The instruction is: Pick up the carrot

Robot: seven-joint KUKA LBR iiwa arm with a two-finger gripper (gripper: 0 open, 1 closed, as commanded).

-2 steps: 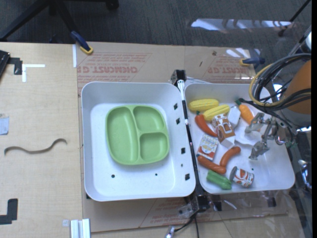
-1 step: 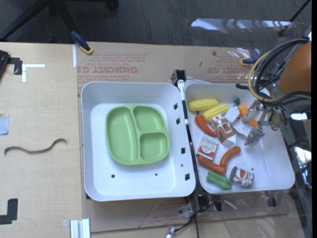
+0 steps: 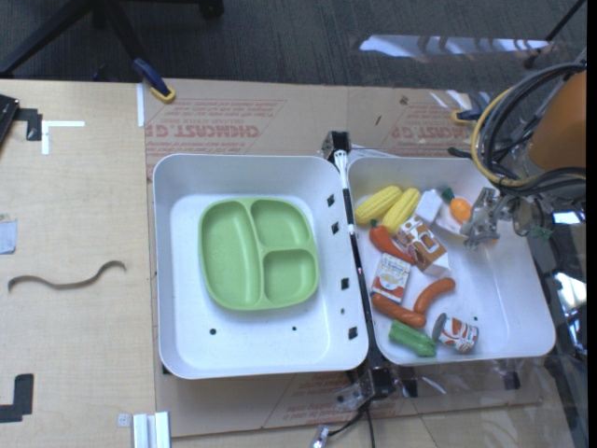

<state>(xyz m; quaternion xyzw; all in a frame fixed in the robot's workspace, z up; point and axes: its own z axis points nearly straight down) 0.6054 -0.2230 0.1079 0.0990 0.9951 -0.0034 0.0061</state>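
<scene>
The carrot [image 3: 396, 312] is a slim orange piece lying aslant near the front of the right bin [image 3: 508, 329], with a green piece [image 3: 413, 340] right below it. My gripper [image 3: 481, 228] hangs over the bin's back right part, next to a small orange fruit [image 3: 460, 209]. It is well behind and to the right of the carrot, and nothing shows between its fingers.
Around the carrot lie an orange sausage [image 3: 434, 293], a small carton [image 3: 393, 278], a can [image 3: 457, 332], a red piece [image 3: 382, 241], another carton [image 3: 422, 243] and two yellow corn cobs [image 3: 390, 205]. The left bin [image 3: 177, 278] holds a green divided plate [image 3: 259, 252]. Cables [image 3: 499, 129] loop above the wrist.
</scene>
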